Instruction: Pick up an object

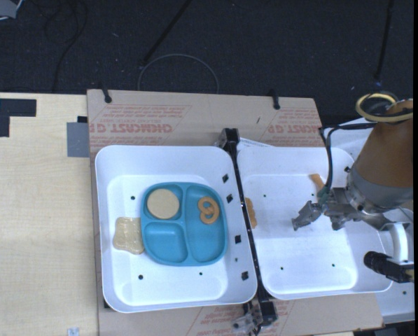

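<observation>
**Right bin: end effector low, candidate objects at the edges**

End effector (305,219): centre-right of frame, over bare floor of the right bin (293,278); open or closed, cannot tell. Nearest objects: orange stick (316,180) by the upper wall; tan piece (250,212) against the divider. Risk: walls may block a grasp there. Open room mid-bin.

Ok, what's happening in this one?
The arm reaches in from the right with its gripper low over the right bin, nothing visibly held. A small orange piece lies near it. In the left bin, a blue divided plate holds a round cracker and a pretzel.
</observation>
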You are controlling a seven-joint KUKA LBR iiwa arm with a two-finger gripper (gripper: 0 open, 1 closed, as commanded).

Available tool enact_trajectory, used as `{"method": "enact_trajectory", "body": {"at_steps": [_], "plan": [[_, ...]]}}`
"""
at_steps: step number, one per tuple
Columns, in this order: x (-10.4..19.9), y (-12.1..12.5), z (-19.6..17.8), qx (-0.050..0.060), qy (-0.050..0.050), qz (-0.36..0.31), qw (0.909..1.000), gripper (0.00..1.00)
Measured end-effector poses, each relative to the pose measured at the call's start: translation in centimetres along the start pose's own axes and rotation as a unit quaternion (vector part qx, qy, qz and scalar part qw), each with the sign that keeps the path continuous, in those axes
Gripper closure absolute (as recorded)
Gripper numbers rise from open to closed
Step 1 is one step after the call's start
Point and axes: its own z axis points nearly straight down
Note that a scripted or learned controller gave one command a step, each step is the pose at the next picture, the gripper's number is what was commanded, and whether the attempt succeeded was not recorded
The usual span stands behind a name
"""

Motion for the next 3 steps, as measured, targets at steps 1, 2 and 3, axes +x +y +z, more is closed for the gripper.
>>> {"method": "enact_trajectory", "body": {"at_steps": [1, 2, 3], "plan": [[0.0, 0.3, -0.6, -0.006, -0.001, -0.001, 1.0, 0.0], [1.0, -0.3, 5.0, -0.004, 0.0, -0.001, 1.0, 0.0], [1.1, -0.2, 10.2, -0.006, -0.001, -0.001, 1.0, 0.0]]}}
